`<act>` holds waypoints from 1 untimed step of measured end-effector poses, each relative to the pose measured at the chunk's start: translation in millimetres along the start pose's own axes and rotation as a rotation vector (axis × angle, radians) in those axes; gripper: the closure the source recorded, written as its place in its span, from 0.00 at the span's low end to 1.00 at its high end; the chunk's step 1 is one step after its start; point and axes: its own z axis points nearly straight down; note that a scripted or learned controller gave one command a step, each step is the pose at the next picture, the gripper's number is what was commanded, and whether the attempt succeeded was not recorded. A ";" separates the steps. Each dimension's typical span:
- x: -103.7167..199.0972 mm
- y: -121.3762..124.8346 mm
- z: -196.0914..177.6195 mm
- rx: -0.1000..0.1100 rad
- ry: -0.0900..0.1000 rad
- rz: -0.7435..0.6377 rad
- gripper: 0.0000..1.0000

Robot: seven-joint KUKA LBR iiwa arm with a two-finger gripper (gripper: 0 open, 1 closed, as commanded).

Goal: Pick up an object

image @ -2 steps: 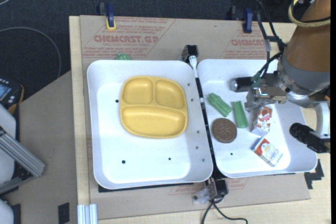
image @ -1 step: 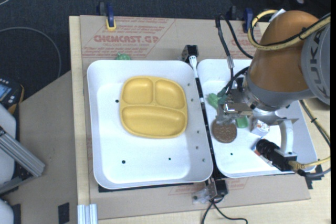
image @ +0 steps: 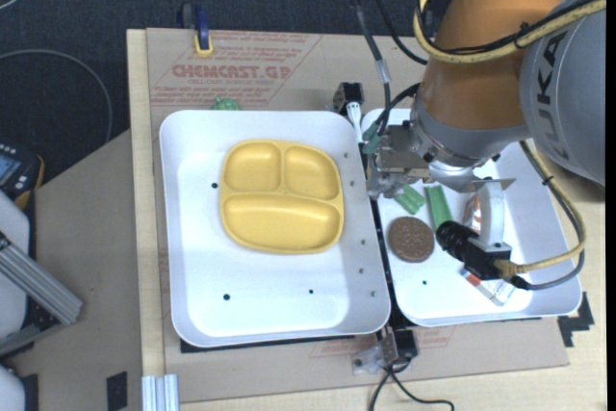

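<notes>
Green sticks (image: 438, 204), two of them, lie in the right bin (image: 481, 311), just below the pincer (image: 395, 176) as the camera sees it. They lie side by side and a bit tilted. The big grey and orange arm (image: 481, 43) hangs over the top part of this bin.

The pincer sits low over the bin's upper left corner, close to the wall where the two bins meet. I cannot tell if the pincer is open or closed.

A brown round disc (image: 410, 239) lies flat a little further below the pincer, close to the sticks. To the right of the pincer, past the sticks, is a pale curved thing (image: 493, 212). What it is, I cannot tell.

Well off to the left of the pincer, in the left bin (image: 192, 294), rests a yellow plate (image: 282, 195) with three parts. Both bins sit on a brown worktop (image: 241, 63) with red letters on it.
</notes>
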 end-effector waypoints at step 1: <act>38.5 -21.0 -89.2 -0.005 0.002 0.000 1.00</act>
